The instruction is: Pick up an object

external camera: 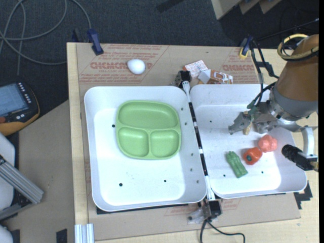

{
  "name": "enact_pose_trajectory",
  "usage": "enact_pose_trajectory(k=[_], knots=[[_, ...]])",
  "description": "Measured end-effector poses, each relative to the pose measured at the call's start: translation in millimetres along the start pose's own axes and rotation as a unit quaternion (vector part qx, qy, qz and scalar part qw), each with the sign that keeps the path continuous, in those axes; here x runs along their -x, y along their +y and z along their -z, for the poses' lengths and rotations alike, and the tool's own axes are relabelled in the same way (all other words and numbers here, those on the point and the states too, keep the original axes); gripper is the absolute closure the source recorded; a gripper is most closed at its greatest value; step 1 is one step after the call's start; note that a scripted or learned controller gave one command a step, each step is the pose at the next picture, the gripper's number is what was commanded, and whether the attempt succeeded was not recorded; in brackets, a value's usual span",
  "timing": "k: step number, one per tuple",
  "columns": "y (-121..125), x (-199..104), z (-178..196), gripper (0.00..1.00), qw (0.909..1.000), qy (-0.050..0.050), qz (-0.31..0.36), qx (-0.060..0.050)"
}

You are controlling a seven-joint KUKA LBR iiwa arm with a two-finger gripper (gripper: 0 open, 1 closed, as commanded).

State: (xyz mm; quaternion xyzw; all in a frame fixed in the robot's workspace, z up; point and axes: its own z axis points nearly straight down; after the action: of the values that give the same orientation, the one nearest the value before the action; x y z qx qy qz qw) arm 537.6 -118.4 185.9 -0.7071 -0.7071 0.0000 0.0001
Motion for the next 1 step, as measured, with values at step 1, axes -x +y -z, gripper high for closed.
enact_pose_trajectory(k=[1], knots=[[-24.2, -8.5, -84.6, 0.0, 1.0, 0.0, 0.0, -0.001]])
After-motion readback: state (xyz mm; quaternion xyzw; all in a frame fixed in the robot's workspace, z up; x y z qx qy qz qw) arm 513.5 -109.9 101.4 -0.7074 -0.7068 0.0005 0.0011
